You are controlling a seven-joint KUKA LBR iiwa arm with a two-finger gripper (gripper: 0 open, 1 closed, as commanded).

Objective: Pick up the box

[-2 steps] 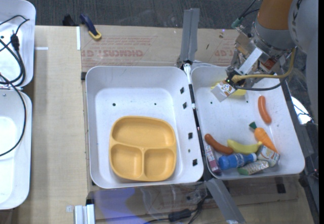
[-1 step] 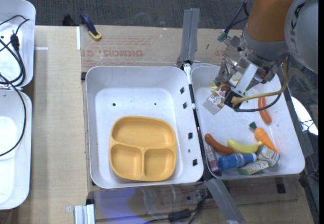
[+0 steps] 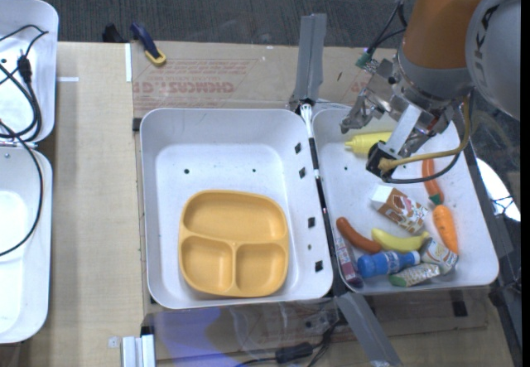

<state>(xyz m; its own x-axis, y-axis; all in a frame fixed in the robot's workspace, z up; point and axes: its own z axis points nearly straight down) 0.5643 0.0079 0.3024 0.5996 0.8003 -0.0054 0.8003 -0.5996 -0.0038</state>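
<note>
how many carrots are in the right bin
2. One carrot lies near the right bin's right wall, beside the box. A second carrot sits further back, partly behind the gripper's cable. Others may be hidden under the arm.

The right bin [image 3: 484, 266] is crowded toward 5 o'clock: the box [image 3: 400, 209] is hemmed by a banana [image 3: 399, 239] just below, a carrot [image 3: 446, 227] at 3 o'clock and a sausage [image 3: 358, 236] at 8 o'clock. Bare floor is left at 9 o'clock and overhead. The left bin [image 3: 157, 191] is largely taken up by a yellow tray [image 3: 234, 241].
</note>
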